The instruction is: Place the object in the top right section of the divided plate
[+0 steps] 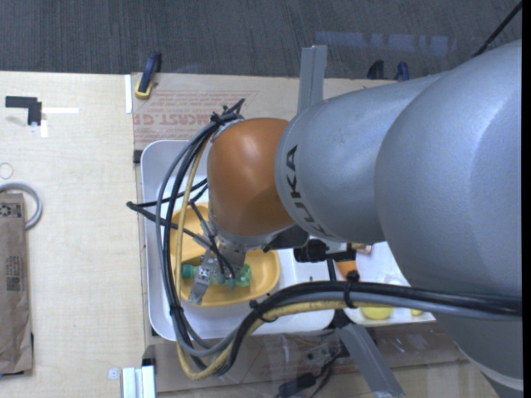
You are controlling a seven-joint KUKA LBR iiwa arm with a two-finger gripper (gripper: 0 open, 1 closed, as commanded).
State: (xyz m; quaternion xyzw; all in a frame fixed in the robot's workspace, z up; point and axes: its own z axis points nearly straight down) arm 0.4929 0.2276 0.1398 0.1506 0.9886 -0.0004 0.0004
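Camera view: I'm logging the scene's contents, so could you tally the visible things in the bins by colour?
Yellow: 2, the divided plate and a small object
Green: 1, an object on the plate
Orange: 1, a small piece
Total: 4

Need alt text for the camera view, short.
A grey KUKA arm with an orange band reaches from the right, its gripper down over a yellow divided plate in a white bin, beside a green object.

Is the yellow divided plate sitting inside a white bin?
Yes: the yellow divided plate lies within the white bin, whose rim shows around its left side.
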